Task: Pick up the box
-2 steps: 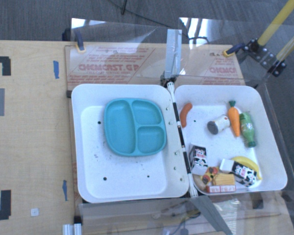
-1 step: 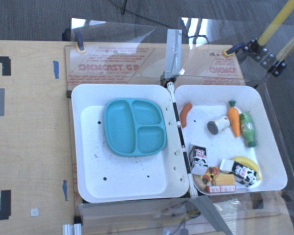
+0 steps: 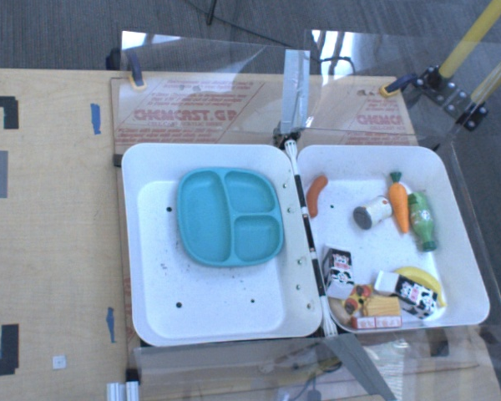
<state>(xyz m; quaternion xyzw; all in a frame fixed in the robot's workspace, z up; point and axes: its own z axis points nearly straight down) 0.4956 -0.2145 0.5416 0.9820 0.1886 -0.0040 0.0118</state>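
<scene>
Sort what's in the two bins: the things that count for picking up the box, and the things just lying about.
For the job:
cow-print box
second cow-print box

Lying about:
teal divided plate
sausage
carrot
green bottle
grey can
banana

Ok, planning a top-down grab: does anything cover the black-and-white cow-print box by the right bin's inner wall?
Nothing covers the black-and-white cow-print box; the white bin's wall and a small red-and-yellow toy crowd it.

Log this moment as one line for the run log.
small black-and-white cow-print box: in right white bin, untouched | teal divided plate: left white bin
</scene>
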